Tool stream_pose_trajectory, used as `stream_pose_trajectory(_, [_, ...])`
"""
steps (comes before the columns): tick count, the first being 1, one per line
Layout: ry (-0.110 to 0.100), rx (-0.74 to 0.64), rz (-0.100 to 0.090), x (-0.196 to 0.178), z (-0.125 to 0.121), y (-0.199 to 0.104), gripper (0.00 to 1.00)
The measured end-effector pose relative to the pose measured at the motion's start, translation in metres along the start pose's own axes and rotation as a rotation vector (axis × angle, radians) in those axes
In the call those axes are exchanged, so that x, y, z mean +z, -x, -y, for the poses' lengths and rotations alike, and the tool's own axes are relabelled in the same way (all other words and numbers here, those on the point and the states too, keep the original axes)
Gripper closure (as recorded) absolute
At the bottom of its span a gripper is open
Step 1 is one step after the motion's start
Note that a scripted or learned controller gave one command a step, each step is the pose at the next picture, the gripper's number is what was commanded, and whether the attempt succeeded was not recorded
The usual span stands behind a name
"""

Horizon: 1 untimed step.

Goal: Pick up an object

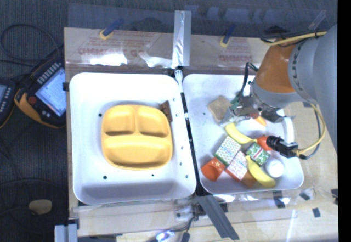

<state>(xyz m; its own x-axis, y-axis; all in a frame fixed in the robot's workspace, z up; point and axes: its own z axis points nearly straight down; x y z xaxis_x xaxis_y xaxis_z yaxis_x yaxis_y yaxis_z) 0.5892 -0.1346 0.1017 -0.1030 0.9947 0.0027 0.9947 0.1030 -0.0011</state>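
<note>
The scene is evenly and quite brightly lit from above. The two shallow white plastic bins (77, 125) look almost overexposed, so their walls lose detail. The clear plastic sheet (126, 43) along the far edge of the bench gives pale glare. A soft, short shadow lies under the yellow divided tray (137, 136). The dark carpet floor (33, 5) is dim and grainy. The whole picture is slightly soft, and the grey arm (323, 71) at the right edge is blurred.
</note>
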Motion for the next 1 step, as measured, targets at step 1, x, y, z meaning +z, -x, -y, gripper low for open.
stream_pose_trajectory(1, [0.0,0.004,0.004,-0.1666,0.0021,-0.0457,1.0])
